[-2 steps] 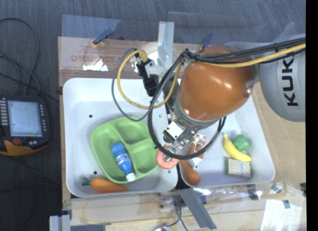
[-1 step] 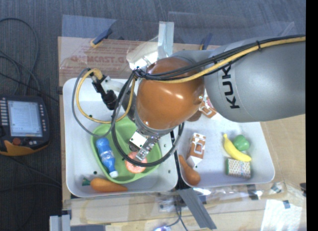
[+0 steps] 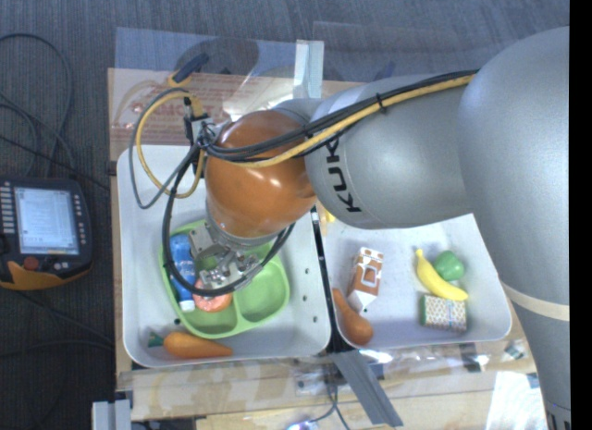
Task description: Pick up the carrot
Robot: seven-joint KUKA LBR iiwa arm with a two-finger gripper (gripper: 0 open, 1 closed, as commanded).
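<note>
Carrot (image 3: 190, 345): orange, tapered, small green stub at its left end, lying flat and roughly horizontal on the floor of the left bin (image 3: 139, 234), hard against the near wall.

Landmark = green divided tray (image 3: 264, 294), which sits in the left bin's near half. Carrot is just in front of the tray's near-left corner, outside it, close to or touching the rim. Inside the tray: a blue packet (image 3: 180, 266) in the left compartment, and something red-orange (image 3: 213, 303) just below the gripper; the view is too cluttered to name it.

Right of the tray, across the divider, the right bin (image 3: 490, 326) holds a white-and-orange carton (image 3: 366, 276), a brown rounded item (image 3: 353, 325) at its near-left corner, a banana (image 3: 433, 276), a green round fruit (image 3: 450, 264) and a small patterned box (image 3: 444, 313).

Gripper (image 3: 218, 271) is over the tray's left-centre, below the orange wrist band, pointing down into it. Carrot sits nearer the camera and slightly left of it, apart, not between the fingers. Finger spacing: cannot tell, wrist and cables block it.
</note>
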